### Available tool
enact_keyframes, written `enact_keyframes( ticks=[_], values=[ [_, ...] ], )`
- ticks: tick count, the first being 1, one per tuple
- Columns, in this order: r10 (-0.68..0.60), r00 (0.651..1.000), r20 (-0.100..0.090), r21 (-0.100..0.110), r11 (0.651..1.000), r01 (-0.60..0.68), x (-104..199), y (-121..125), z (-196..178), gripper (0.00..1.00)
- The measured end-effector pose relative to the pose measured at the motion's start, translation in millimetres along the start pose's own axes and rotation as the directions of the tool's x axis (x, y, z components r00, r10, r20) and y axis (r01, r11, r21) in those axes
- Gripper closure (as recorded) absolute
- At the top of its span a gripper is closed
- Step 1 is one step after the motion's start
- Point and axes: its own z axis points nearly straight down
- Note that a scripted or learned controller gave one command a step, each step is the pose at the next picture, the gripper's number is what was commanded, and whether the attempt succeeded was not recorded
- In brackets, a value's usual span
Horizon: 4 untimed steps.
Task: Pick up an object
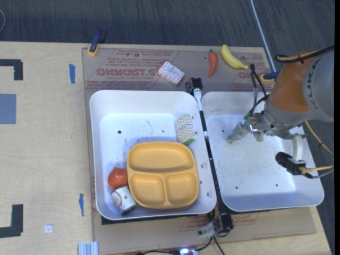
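Candidate objects all lie in the left bin (101, 142). Yellow divided tray (162, 174) fills its lower middle, three compartments facing up. Just left of the tray: an orange-red tomato-like item (117, 177), and below it a small white-and-orange can (122, 198) on its side, touching the tray's lower left corner. A patterned packet (185, 128) sits near the bin's right wall, just above the tray's upper right corner.

Gripper (237, 135) is over the right bin (265, 195), in its upper half, fingers pointing left and down toward the bin floor. Nothing between the fingers; they look close together, but whether parted or closed cannot be told from this angle. Arm (305, 92) with orange band enters from the right.

Outside the bins, on the brown board (133, 70) behind them: a small speckled block (170, 73), a red pepper (212, 64), a banana (232, 58). A blue-and-yellow clamp (95, 42) at the board's upper left corner.
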Motion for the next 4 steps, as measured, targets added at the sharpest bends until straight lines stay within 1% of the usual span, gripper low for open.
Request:
enact_keyframes(
  ticks=[1,2,3,4],
  values=[
    [0.002,1.000,-0.003,0.007,1.000,-0.002,7.5,-112.4,-22.7,0.00],
    [0.001,1.000,-0.003,0.005,1.000,-0.001,34.4,-111.9,-0.3,0.00],
    [0.001,1.000,-0.001,0.001,1.000,-0.001,10.1,-65.9,0.0,0.00],
    [-0.001,1.000,-0.001,0.001,1.000,0.001,31.7,-8.8,0.2,0.00]
  ],
)
